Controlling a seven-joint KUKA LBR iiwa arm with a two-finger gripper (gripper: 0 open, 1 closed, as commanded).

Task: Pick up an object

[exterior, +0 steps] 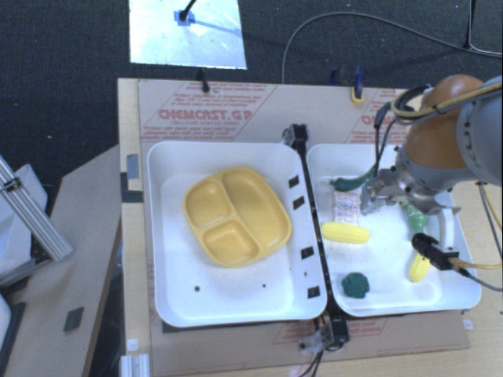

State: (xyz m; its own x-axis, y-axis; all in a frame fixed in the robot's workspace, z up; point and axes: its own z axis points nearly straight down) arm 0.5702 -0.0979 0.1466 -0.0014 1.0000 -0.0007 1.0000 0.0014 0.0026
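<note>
Nearest, a green broccoli piece [355,284] lies by the right bin's [464,289] front edge, while the gripper [376,197] hangs over a small packet [345,206], finger spread untellable, seemingly lining up a pick.

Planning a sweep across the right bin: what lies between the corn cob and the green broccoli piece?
Bare white bin floor separates corn cob and broccoli in the camera view.

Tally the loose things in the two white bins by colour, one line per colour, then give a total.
Yellow: 3 - divided plate in the left bin, corn cob, small yellow piece in the right bin
Green: 3 - dark green lump, teal piece, light green piece
White and red: 1 - packet
Total: 7
</note>
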